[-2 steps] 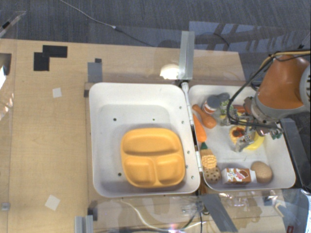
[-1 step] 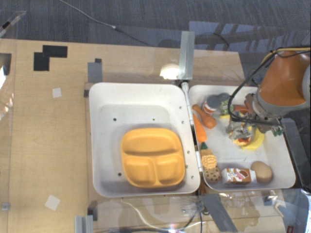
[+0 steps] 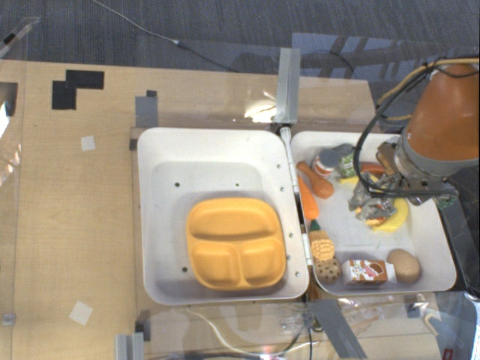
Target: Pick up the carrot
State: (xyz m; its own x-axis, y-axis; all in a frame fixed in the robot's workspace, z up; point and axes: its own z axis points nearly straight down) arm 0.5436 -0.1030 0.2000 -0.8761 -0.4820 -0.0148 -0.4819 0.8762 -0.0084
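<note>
The carrot (image 3: 309, 203) is slim and orange with a green top. It lies along the left wall of the right bin (image 3: 439, 276), pointing towards the front. My gripper (image 3: 370, 201) hangs low over the middle of that bin, well to the right of the carrot and apart from it. It sits right above a yellow banana (image 3: 393, 217) and some small colourful items. The grey arm with its orange band (image 3: 448, 115) hides the bin's back right part.
A reddish sausage (image 3: 316, 181) and a grey can (image 3: 331, 160) lie just behind the carrot. A corn cob (image 3: 322, 247), a brown carton (image 3: 366, 271) and a potato (image 3: 404, 265) line the front. The left bin (image 3: 161, 201) holds a yellow divided plate (image 3: 235, 241).
</note>
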